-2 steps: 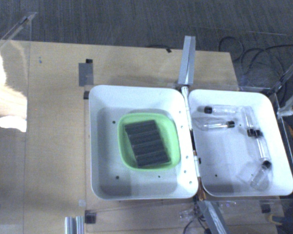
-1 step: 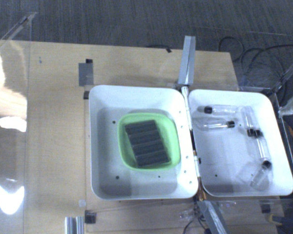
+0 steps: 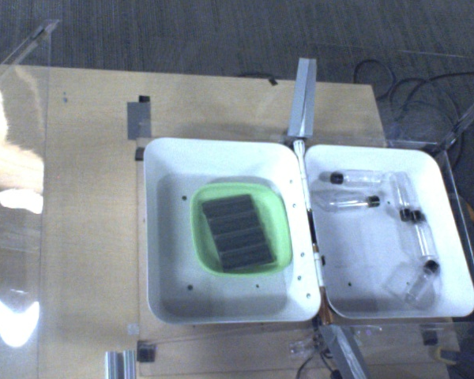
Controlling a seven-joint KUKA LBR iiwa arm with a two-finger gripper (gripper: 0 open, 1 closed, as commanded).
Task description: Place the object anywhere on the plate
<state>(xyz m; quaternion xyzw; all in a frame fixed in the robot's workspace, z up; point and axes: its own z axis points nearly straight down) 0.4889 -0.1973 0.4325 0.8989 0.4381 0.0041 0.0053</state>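
Note:
A light green square plate [image 3: 278,212] lies in the left white bin [image 3: 166,235]. On the plate rests a dark grey ribbed rectangular block [image 3: 236,232], turned a little off square. Several clear tubes with black caps lie in the right white bin [image 3: 363,290]: one [image 3: 355,178] near the back, one [image 3: 349,204] below it, one [image 3: 403,200] upright in the middle right, and one [image 3: 423,251] toward the right wall.
A grey metal post [image 3: 302,97] stands behind the seam between the two bins. A small grey bracket [image 3: 140,119] sits on the wooden bench at the back left. Cables lie at the back right and front edge.

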